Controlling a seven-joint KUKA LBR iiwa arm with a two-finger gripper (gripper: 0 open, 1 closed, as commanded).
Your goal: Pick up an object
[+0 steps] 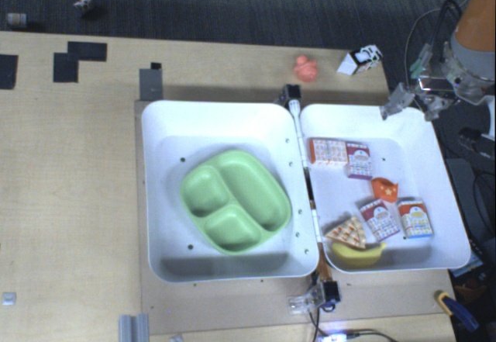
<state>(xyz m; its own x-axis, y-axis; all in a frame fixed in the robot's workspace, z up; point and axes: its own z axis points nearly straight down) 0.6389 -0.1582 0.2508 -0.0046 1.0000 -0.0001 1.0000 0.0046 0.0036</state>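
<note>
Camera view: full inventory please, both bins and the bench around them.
Divided plate: 1, light green, in the left bin.
Printed cartons: 4, red and white; two side by side at the right bin's far side, two nearer the front.
Small orange item: 1, mid right bin.
Waffle-patterned wedge: 1, tan, front of right bin.
Banana: 1, yellow, front edge of right bin.
Pink lump: 1, on the bench behind the bins.
Black-and-white item: 1, bench, right of the pink lump.
Arm: 1, grey and orange, upper right; pincer above the right bin's far corner.
</note>
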